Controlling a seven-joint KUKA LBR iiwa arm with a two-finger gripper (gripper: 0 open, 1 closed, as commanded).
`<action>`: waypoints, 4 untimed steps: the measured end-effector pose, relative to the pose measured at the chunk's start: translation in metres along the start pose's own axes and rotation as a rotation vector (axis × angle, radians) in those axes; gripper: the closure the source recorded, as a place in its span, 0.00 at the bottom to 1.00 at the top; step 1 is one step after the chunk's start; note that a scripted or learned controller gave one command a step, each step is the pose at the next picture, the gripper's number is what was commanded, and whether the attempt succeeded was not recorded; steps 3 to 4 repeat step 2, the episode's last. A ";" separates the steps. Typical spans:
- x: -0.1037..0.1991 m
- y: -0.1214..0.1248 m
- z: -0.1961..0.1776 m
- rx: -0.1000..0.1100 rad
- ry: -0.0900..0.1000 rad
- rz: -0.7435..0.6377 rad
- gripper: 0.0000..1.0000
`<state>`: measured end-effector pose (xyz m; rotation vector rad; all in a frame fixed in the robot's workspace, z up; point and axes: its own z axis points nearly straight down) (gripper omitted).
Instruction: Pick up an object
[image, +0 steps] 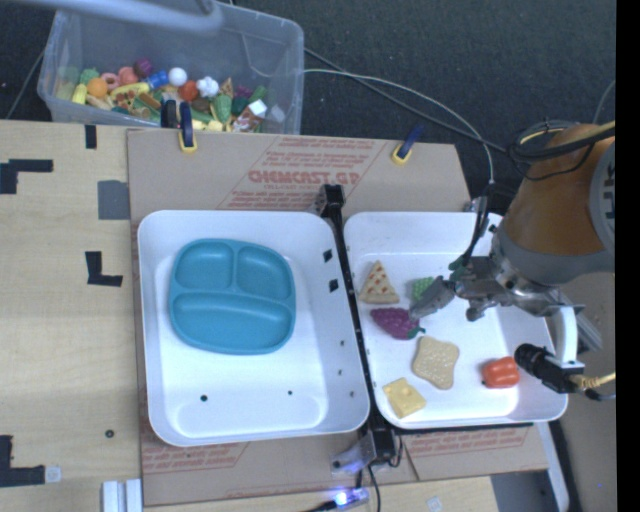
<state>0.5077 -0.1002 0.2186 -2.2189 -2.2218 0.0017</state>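
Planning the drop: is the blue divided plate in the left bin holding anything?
Empty. The blue divided plastic plate shows bare blue compartments; the toy food lies in the right white bin.

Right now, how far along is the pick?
Done: the gripper is down in the right bin, by a green piece. In hand: nothing visibly held. Left: gripping and lifting; the grapes, cracker, cheese and tomato lie loose.

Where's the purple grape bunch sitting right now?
The purple grape bunch lies in the right bin, near its left wall, just below the triangular cracker and up-left of the bread slice.
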 end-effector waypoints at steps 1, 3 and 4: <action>0.001 0.000 -0.010 0.001 0.000 -0.002 1.00; 0.033 0.044 -0.321 -0.021 -0.003 -0.003 1.00; 0.033 0.044 -0.321 -0.021 -0.003 -0.003 1.00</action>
